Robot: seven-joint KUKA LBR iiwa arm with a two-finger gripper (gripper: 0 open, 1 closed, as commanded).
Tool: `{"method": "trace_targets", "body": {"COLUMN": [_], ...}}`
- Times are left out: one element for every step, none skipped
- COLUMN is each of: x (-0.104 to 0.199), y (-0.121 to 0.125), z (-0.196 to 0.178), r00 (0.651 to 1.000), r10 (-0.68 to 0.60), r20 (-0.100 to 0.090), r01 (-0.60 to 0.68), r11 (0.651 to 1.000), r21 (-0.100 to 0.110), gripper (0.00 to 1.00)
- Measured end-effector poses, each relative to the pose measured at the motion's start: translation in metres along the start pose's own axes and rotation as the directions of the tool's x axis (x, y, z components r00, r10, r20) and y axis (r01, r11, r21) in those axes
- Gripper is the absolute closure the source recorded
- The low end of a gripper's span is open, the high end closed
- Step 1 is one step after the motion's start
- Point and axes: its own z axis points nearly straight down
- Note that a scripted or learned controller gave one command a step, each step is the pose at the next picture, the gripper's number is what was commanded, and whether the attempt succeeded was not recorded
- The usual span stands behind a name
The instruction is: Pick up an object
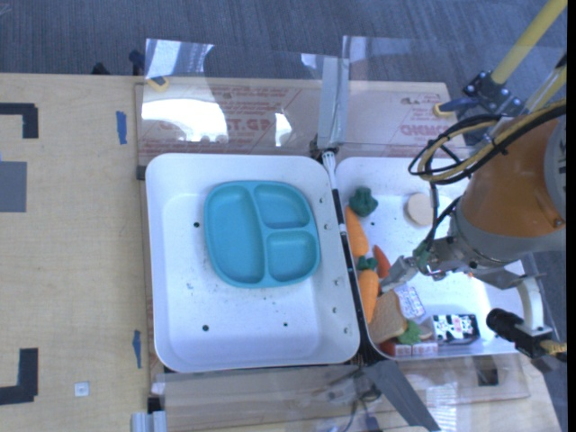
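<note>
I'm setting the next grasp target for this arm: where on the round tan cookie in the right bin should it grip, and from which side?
Judging by this view, take the round tan cookie across its rim from straight above. It lies flat on the right bin floor with bare white floor around it, apart from the green toy to its left, so fingers could drop on either side. The arm's cables hang close by.

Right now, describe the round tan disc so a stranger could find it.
Start at the right bin. The disc lies near its far side, right of the green toy. It is the one pale, flat, round piece there; the carrots are long and orange.
</note>
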Motion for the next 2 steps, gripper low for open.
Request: {"method": "trace_targets", "body": {"x": [-0.048, -0.067], "y": [0.016, 0.081], "z": [0.087, 0.096], "r00": [0.993, 0.988], "r10": [0.122, 0.152], "r20": [0.002, 0.003], "r01": [-0.122, -0.152], "r11": [0.992, 0.988], "r21": [-0.009, -0.01], "gripper": [0.0, 0.0]}}
